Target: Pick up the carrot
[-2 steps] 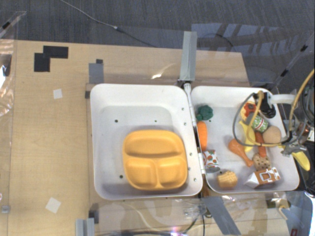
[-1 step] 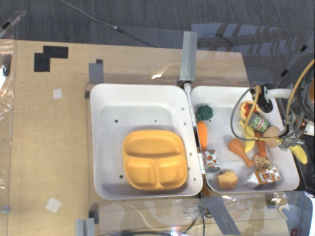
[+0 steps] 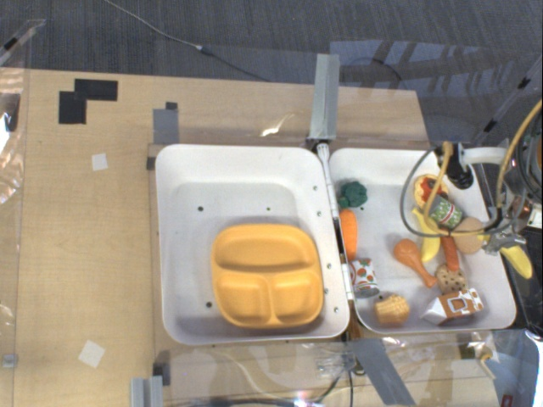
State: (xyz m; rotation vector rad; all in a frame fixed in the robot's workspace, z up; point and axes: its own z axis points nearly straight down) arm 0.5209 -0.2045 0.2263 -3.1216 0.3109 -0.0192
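Carrot (image 3: 348, 233) lying lengthwise in the right bin (image 3: 386, 319), against the divider (image 3: 333, 227) shared with the left bin (image 3: 174, 227), its green top (image 3: 353, 194) toward the far edge. Gripper (image 3: 509, 227) at the same bin's opposite side, well apart from the carrot; its opening cannot be judged.

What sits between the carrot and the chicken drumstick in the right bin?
In the camera view, bare white bin floor separates the carrot from the drumstick; nothing lies directly between them.
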